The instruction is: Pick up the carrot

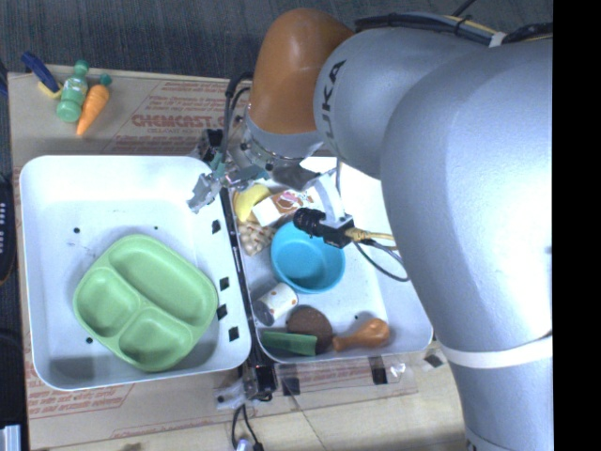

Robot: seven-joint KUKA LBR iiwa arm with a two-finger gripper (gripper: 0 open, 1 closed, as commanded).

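Camera view, looking down at a slant. The hand point(208, 181) hangs over the far right corner of the left-hand bin point(47, 214), close to the seam where the two bins meet; whether it is released or clenched cannot be told from this angle, and nothing is seen grasped in it. The grey arm with its orange band point(291, 64) reaches in from the right and covers much of the right-hand bin point(371, 299).

Just beside the hand, in the right-hand bin, lies a yellow piece point(248, 201), and nearer the camera a blue bowl point(308, 256), a white cylinder point(278, 299), a brown rounded item point(310, 321), a flat green item point(289, 343) and an orange-brown drumstick shape point(362, 334). The left-hand bin holds a green divided plate point(146, 299).

The carrot point(91, 109) lies outside both bins, on the cardboard-covered desk point(169, 125) at the far left corner, touching a green bottle point(71, 94), well apart from the hand.
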